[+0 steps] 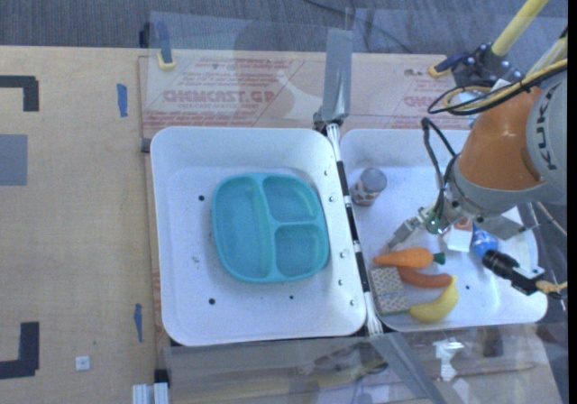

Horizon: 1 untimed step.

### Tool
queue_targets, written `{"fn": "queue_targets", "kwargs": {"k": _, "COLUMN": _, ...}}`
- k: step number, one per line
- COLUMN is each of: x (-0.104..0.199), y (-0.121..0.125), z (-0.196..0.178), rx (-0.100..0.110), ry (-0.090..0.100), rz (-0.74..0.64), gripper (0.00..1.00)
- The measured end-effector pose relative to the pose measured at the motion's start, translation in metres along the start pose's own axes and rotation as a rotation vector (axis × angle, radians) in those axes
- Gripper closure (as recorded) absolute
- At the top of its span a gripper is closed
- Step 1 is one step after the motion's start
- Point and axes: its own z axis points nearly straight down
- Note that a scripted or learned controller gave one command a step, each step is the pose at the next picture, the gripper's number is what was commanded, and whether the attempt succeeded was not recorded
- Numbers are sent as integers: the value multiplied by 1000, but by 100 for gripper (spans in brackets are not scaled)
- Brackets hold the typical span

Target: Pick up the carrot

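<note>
The carrot (405,258) is seen lying on its side in the right bin (397,179), toward that bin's near half, its green stem end pointed right. The tool (431,221) is held just above and to the right of the carrot, near but apart from it, and nothing is seen between its parts; how wide it stands cannot be told. A sausage-like orange piece (427,280) is laid just beside the carrot on its near side, and a yellow banana (436,303) is curved beyond that against the bin's near rim. A checked sponge (388,289) is pressed close to the carrot's left end, near the wall shared with the left bin (180,213). A small grey can (369,186) is stood farther back, with bare bin floor left between it and the carrot. A teal divided plate (269,227) is set in the left bin. A wooden tabletop (72,213) is spread to the left.
</note>
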Motion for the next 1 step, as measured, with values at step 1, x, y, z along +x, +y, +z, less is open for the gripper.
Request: {"fn": "queue_targets", "kwargs": {"k": 1, "x": 15, "y": -16, "z": -65, "rx": 5, "ry": 4, "rz": -240, "gripper": 0}}
